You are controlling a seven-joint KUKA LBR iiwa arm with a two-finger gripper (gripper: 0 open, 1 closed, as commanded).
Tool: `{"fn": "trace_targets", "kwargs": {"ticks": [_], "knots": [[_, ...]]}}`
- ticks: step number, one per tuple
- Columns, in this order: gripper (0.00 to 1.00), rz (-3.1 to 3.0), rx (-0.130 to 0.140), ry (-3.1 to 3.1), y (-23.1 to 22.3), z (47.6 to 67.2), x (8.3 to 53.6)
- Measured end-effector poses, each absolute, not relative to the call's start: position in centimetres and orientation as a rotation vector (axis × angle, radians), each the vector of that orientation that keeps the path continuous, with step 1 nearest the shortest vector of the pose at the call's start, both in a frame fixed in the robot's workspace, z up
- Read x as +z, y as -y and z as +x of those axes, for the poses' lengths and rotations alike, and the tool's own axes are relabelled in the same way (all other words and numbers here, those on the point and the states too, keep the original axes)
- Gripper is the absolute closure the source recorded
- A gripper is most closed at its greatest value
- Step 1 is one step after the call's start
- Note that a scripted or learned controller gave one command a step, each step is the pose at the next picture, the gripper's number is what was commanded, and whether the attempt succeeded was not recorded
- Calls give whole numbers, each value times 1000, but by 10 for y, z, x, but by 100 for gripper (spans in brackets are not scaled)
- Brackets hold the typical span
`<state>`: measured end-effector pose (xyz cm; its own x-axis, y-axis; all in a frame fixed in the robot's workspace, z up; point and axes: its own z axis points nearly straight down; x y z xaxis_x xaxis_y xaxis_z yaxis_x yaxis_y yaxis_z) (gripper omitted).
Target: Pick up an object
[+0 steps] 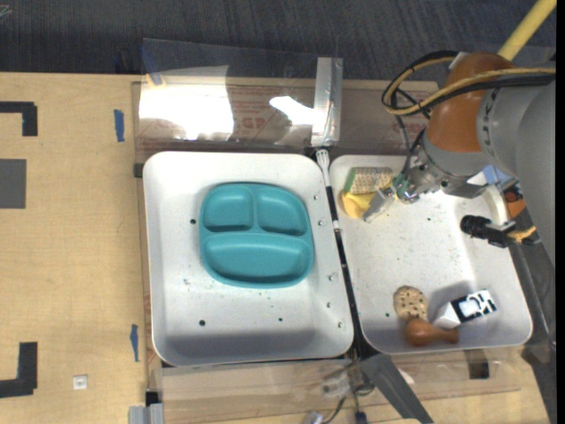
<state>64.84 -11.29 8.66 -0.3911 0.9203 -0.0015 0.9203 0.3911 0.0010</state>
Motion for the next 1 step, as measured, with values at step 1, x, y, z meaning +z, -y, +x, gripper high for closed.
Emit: {"fn": "trace_targets", "kwargs": {"ticks": [1], "knots": [[0,1813,-37,-2593,108,660,86]]}}
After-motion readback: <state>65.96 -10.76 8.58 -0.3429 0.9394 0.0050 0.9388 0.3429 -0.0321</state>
